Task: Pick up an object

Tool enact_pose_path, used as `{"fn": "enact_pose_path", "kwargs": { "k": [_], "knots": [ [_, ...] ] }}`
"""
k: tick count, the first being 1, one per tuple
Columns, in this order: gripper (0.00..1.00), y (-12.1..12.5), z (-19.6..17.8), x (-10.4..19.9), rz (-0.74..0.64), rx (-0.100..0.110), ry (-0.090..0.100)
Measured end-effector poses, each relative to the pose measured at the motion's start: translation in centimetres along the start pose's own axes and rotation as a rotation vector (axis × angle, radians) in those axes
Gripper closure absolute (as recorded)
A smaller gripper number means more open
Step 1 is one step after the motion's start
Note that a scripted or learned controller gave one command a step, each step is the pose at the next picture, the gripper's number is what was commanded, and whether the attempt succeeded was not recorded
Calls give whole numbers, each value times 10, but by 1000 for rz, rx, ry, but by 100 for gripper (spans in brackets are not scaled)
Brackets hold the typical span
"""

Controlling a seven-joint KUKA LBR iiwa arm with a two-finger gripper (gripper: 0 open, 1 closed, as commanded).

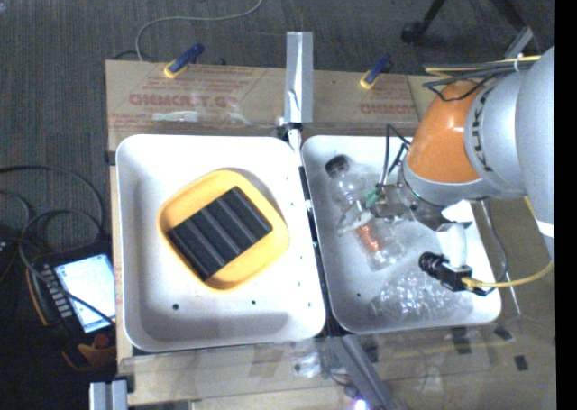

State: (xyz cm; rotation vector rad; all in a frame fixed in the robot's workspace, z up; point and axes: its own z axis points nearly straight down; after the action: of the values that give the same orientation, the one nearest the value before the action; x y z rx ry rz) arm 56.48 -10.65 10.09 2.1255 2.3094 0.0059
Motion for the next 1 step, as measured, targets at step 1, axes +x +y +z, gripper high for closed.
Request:
{"fn": "enact_pose_path", "kwargs": {
  "k": [1],
  "knots": [
    [100,0,-9,1,-2,1,1]
  ]
}}
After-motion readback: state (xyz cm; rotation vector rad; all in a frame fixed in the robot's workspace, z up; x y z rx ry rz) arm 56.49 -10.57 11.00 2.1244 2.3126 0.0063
